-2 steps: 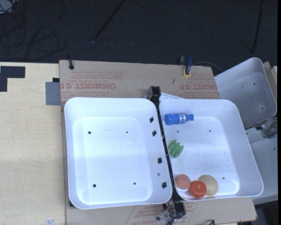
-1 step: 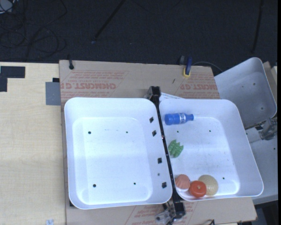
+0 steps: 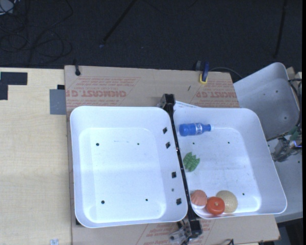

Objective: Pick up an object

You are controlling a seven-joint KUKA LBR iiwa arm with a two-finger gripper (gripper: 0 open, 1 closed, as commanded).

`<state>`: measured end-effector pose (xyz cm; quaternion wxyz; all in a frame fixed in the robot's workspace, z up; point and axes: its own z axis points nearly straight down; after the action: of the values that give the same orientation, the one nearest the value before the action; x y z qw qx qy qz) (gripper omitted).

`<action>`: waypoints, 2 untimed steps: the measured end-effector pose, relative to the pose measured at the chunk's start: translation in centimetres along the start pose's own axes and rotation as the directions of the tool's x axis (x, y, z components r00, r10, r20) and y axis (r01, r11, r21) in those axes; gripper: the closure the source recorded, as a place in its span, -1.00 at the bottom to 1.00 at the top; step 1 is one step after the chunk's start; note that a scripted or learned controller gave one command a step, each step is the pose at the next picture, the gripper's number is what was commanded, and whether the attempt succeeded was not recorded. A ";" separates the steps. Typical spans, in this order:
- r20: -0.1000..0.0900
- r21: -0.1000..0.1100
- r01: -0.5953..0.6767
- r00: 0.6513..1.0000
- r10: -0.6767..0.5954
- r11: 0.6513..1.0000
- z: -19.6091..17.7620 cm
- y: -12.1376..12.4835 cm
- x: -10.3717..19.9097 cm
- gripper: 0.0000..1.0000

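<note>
- We are looking down on the counter (image 3: 25,152), which is carrying two shallow white bins side by side on a sheet of printed cardboard (image 3: 143,86).
- We are seeing the left bin (image 3: 81,121) sitting beside the right bin (image 3: 255,121), with a black divider strip (image 3: 177,162) running between them from far to near.
- We are finding all the loose things lying in the right bin.
- A blue bottle (image 3: 195,129) is lying on its side at the far left of that bin, its cap pointing right.
- A small green object (image 3: 191,162) is resting near the middle of the bin's left edge, just beside the divider.
- In the near left corner, a pale orange-and-white object (image 3: 198,198), a red round object (image 3: 215,205) and a tan round object (image 3: 227,200) are sitting packed together, touching one another.
- A grey metal plate (image 3: 268,93) is leaning beyond the far right corner of the right bin.
- A small blue-and-yellow clamp (image 3: 204,73) is gripping the far edge of the cardboard.
- As for the tool, we are unable to report it as wide, narrow or holding anything from this view.
</note>
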<state>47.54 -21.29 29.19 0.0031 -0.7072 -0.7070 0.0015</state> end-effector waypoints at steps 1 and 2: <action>0.000 0.000 0.000 1.000 0.000 1.000 4.2 0.0 0.0 1.00; 0.006 -0.015 0.002 1.000 -0.002 1.000 -6.9 0.1 -0.1 1.00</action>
<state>47.65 -21.42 36.08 -0.0042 -0.7065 -0.7077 -0.0016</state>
